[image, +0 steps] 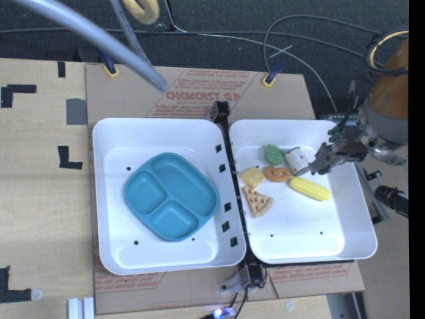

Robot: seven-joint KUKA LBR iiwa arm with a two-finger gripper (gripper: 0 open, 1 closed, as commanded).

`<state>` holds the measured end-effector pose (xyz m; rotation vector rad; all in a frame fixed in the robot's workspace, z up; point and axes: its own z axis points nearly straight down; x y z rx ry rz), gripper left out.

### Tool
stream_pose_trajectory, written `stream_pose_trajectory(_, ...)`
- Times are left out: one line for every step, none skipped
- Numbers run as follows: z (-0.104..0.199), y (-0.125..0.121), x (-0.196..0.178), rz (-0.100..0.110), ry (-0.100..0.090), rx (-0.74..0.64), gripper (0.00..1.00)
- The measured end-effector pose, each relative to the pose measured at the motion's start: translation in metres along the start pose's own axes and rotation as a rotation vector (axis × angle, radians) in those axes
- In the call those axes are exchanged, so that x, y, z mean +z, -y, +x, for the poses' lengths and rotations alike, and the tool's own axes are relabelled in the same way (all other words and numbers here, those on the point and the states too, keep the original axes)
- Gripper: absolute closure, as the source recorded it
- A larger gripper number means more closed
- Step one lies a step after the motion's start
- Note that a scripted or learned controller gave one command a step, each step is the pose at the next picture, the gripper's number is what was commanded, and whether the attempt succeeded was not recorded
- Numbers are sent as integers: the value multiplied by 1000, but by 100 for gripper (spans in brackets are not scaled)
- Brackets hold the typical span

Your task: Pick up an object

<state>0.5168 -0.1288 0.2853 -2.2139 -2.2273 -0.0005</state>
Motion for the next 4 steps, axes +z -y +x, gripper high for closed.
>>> stream_pose_trajectory(53, 0, 1, 0, 0, 0, 100)
stream_pose_trajectory(98, -1, 24, 2, 0, 1, 100)
stream_pose_trajectory(148, -3, 46, 4, 0, 0, 100)
stream_pose_trajectory(195, -2, 46, 2, 0, -1, 100)
